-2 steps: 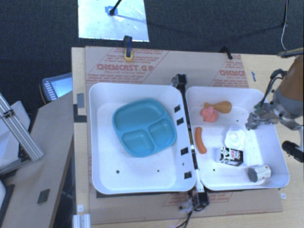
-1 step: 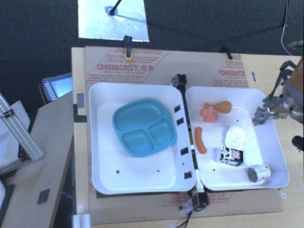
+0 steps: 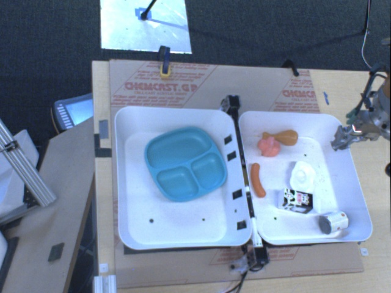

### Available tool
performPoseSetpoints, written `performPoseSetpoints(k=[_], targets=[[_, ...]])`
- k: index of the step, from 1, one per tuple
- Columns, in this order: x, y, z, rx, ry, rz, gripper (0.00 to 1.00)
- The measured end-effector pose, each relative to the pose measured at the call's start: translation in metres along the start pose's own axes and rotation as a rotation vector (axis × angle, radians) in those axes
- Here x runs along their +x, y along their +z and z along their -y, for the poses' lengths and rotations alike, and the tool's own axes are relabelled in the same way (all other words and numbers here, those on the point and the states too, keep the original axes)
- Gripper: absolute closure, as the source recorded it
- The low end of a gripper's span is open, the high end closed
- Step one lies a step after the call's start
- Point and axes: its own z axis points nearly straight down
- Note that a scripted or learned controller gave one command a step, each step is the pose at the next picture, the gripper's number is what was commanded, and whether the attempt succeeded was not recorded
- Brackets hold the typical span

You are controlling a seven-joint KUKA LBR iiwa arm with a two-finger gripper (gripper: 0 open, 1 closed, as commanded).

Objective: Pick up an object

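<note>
Two white bins sit side by side: the left bin (image 3: pixel 131 224) holds a blue divided plate (image 3: pixel 185 171); the right bin (image 3: pixel 356 191) holds a drumstick (image 3: pixel 282 138), pink lump (image 3: pixel 268 146), sausage (image 3: pixel 258 180), fried egg (image 3: pixel 302 176), small carton (image 3: pixel 298 200) and grey cylinder (image 3: pixel 333 222). Gripper (image 3: pixel 342 141) hovers at the right bin's upper right rim, its opening impossible to tell

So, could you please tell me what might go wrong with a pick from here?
The hand sits over the right bin's outer rim, so a straight descent may strike the wall. The fried egg and the small black-and-white carton lie nearly touching, so a grasp could nudge or catch both. The grey-and-white cylinder lies on its side near the corner and may roll away.
</note>
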Motion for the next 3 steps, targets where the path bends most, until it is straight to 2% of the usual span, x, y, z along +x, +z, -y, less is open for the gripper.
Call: performPoseSetpoints(k=[2,3], targets=[[0.1,-0.004,0.005,0.006,-0.004,-0.003,1.0],[0.159,-0.009,-0.001,0.005,-0.006,-0.004,1.0]])
